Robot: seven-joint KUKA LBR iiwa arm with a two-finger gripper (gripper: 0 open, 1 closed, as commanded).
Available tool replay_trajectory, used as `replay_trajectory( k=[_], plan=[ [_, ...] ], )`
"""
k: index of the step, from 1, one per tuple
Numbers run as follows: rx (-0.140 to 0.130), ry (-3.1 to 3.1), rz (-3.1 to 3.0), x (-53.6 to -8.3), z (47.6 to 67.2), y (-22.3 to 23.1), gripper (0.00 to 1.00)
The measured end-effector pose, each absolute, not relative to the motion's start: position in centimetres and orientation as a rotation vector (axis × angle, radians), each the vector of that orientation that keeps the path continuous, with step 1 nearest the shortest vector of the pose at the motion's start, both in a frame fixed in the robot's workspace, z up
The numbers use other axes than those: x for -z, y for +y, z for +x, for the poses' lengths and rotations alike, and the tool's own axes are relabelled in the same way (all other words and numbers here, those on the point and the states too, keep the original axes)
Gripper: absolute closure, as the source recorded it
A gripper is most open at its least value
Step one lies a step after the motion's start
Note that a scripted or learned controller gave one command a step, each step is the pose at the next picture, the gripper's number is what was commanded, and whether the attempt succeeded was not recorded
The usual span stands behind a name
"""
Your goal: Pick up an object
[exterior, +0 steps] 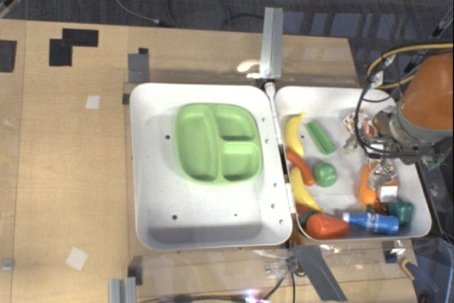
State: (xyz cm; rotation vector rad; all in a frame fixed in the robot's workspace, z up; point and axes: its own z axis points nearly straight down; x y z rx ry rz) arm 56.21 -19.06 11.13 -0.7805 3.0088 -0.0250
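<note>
two shallow white bins sit side by side on the wooden bench (64,174). left bin (152,216) holds one green divided tray (216,142), three compartments, lying flat near the bin's middle. right bin (340,99) holds the clutter: a yellow banana (293,135) along the left wall, a second yellow banana (303,194) below it, partly covered by a red-orange chili-like piece (301,168) lying across the two. a green cucumber-like stick (320,138) lies tilted just right of the upper banana; a small green round object (325,174) sits below it, near the chili piece. at the near edge, a red-orange rounded object (328,226) touches a blue bottle (373,223) lying on its side, white cap end toward the left. a dark teal object (401,211) sits in the near right corner, shape hard to make out. an orange carrot-like piece (365,186) stands beside a small patterned item with a white patch (386,189); the two overlap and the edges are unclear. the arm (428,99) enters from the right, orange band and grey wrist cut off by the frame, looped black cables in front of it. the hand (369,145) is over the right side of the right bin, above the carrot-like piece; cables and wrist hide the fingers, so cannot tell whether they are spread or pressed together, nor whether anything is pinched.
</note>
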Motion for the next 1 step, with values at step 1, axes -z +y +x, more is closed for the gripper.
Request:
replay_trajectory(
  k=[1],
  plan=[
    [0.032, 3.025, -0.633, -10.51, 55.19, -18.62, 0.0]
  ],
)
